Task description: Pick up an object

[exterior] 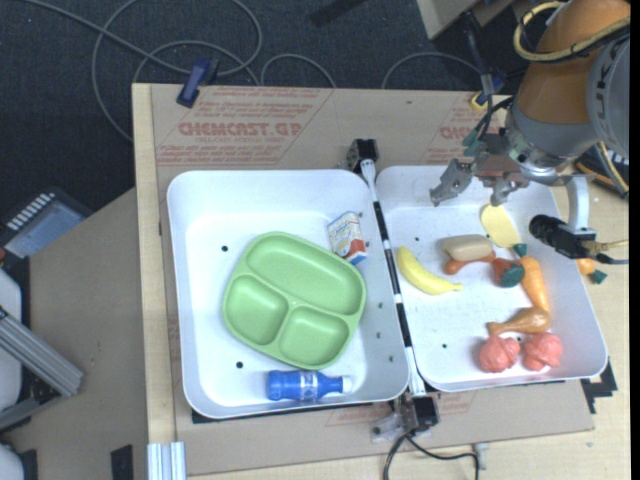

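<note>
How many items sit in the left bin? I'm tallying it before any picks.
3: a green divided tray in the middle, a blue bottle by the near wall, a small carton at the right edge. The tray may hide more.

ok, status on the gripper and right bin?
Gripper open, holding nothing, above right bin far edge. Pale yellow lemon-shaped toy just beneath. Yellow plastic banana nearby.

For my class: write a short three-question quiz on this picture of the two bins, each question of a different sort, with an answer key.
1. True or false: the green tray lies in the right bin.
2. Which lies nearest the divider between the bins? A) banana B) carrot C) blue bottle
3. Fill in: the gripper hangs open above the far end of the ___ bin.

Key: 1 false, it lies in the left bin; 2 A; 3 right.
</note>
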Controlling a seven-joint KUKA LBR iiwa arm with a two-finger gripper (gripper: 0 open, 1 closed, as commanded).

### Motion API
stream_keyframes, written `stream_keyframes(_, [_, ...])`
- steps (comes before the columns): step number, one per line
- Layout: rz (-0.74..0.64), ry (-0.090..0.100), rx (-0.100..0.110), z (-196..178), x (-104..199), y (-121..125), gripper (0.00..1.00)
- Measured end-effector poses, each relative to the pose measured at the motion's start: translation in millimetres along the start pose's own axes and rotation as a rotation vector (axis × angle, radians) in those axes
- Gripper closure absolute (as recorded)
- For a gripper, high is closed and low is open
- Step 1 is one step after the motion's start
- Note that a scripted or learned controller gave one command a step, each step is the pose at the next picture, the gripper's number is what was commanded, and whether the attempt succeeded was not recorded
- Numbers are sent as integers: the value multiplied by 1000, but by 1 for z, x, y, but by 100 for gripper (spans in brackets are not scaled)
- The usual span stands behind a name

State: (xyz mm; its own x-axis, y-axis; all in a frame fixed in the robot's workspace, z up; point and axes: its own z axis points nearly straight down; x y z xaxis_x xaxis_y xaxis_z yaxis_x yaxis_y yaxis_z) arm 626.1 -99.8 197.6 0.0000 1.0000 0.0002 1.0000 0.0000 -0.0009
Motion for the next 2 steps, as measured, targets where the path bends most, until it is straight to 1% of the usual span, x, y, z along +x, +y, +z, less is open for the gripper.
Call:
stream_keyframes(1, [2, -1, 1, 114, -37, -48, 0])
stream_keyframes(2, [2, -1, -3, 103, -37, -47, 100])
